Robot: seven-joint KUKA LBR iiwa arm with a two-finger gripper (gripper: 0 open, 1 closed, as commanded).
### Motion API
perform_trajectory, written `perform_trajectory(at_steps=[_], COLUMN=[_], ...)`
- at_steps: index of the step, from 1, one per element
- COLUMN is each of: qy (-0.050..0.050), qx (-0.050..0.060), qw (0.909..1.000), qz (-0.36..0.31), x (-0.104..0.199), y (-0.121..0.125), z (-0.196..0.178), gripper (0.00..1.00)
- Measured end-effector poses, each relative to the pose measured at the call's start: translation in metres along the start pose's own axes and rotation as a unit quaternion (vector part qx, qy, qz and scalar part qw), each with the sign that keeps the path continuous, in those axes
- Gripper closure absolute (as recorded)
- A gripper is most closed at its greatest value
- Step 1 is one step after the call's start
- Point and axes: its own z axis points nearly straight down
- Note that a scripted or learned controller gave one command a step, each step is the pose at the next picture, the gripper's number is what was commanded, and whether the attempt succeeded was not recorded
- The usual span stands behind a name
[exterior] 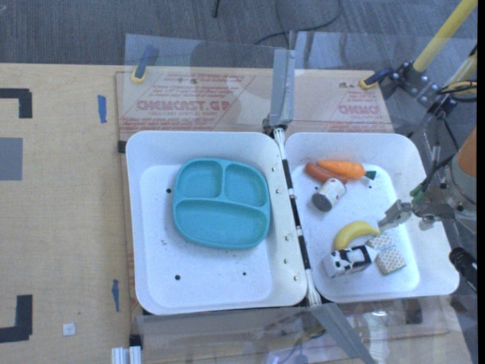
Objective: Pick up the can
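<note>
The can (328, 194) is a small pale cylinder lying on its side in the right bin (424, 279), its dark end facing the front left. It rests just below a red sausage and a carrot. My gripper (397, 214) hovers over the right side of that bin, roughly ninety pixels right of the can and slightly nearer the front. It sits above a banana and a checkered block and touches nothing that I can make out. Nothing lies between it and the can.
An orange carrot (342, 169) and a red sausage (318, 173) lie at the back of the right bin. A banana (353, 233), a cow-patterned toy (348, 261) and a checkered block (389, 259) crowd its front. A teal divided plate (222, 203) rests in the left bin (151, 241).
</note>
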Motion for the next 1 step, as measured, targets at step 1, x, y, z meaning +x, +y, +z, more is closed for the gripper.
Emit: perform_trajectory(at_steps=[1], qy=[-0.001], qx=[-0.001], qw=[0.9999], qz=[-0.010], x=[0.0602], y=[0.0706], z=[0.0717], gripper=[0.00])
